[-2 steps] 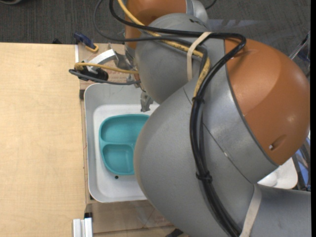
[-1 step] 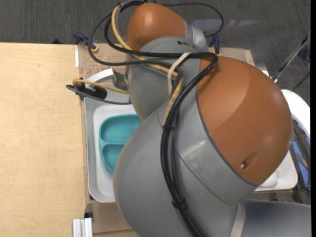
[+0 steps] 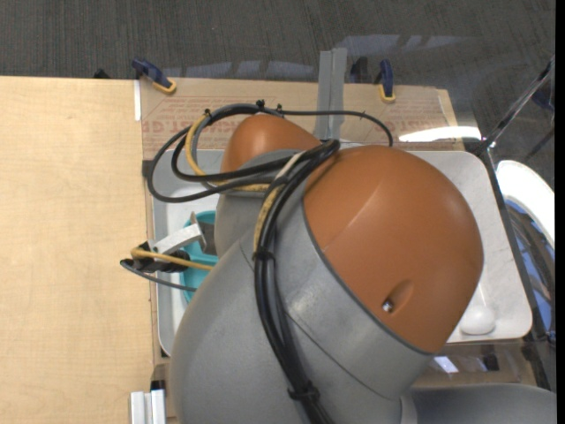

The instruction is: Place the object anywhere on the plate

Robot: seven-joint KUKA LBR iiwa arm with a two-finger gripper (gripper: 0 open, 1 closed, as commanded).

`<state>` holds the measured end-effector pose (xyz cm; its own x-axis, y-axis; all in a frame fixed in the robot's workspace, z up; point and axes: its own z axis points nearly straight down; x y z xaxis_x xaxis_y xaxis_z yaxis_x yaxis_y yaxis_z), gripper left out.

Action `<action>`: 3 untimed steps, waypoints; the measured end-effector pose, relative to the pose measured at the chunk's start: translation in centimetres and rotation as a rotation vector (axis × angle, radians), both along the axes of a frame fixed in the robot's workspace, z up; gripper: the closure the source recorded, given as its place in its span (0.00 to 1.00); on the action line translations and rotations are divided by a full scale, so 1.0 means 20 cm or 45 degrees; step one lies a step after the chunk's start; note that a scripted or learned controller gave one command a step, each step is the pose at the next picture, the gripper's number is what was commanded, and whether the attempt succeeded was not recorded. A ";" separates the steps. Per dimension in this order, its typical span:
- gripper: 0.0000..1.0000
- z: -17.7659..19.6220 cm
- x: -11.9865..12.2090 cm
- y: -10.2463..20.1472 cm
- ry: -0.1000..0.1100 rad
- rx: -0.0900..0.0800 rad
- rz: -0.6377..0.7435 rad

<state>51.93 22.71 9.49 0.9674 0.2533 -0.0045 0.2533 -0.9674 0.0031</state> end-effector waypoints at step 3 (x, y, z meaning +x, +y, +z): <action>1.00 0.02 -0.18 -0.35 -0.027 0.018 -0.022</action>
